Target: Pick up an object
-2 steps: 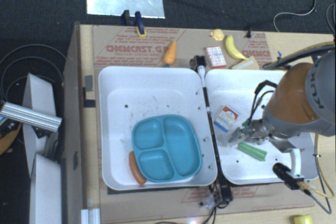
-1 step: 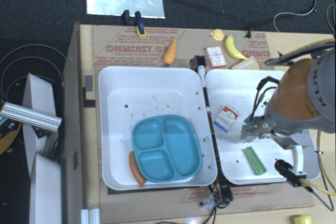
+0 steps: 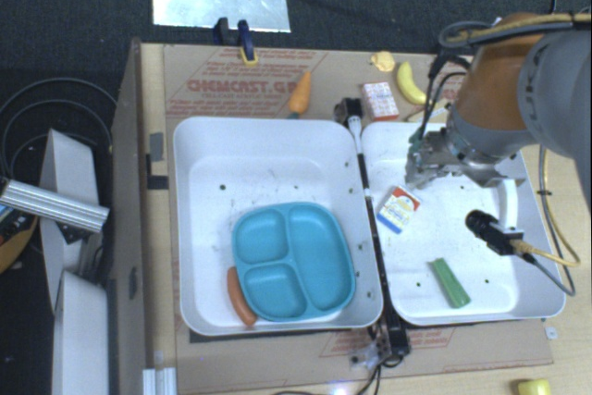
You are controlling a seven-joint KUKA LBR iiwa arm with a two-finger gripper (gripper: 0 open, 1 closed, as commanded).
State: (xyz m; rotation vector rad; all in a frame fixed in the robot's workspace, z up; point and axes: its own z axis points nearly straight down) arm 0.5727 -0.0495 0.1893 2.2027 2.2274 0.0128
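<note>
My gripper point(image 3: 427, 169) hangs low over the upper left part of the right bin point(image 3: 416, 296). From this slant I cannot tell whether it is open or closed, and I see nothing held in it. The nearest thing to take is the small printed packet point(image 3: 398, 210), lying flat on the bin floor just below and left of my gripper, close to the wall shared with the left bin point(image 3: 240, 157). That is my worry: the packet looks thin, so I judge a descent could skate over it or shove it against the wall instead of closing on it, and coming down too far left could strike the rim. The green block point(image 3: 449, 282) lies nearer the front of the same bin, well apart from the packet, with bare floor on every side. It looks thicker, so it may be the safer choice. The floor between the two is open, which gives me room to travel. The left bin holds a blue divided plate point(image 3: 294, 259) with an orange sausage point(image 3: 240, 296) tucked against its edge near the bin wall, a tighter spot I would avoid
</note>
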